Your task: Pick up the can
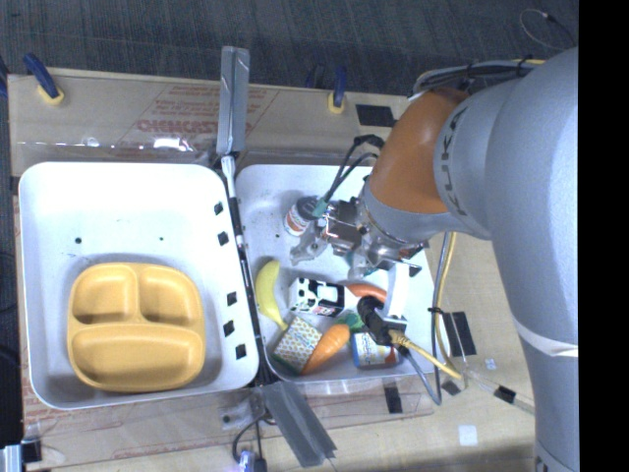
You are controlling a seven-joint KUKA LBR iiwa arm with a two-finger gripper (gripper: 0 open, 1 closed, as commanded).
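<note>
A small can [297,218] with a silver top and a red and white label sits in the back left part of the right bin [257,187]. My gripper [322,234] hangs low inside this bin, just right of the can and close against it. From this angle I cannot make out whether the can is between its fingers. The grey arm with its orange band [418,160] comes in from the right and hides the bin's back right part.
Toward the front of the right bin lie a banana [267,291], a black and white item [316,293], a patterned box [296,341], a carrot [330,346] and a blue-labelled container [371,351]. A yellow divided tray [136,323] lies in the left bin [59,205].
</note>
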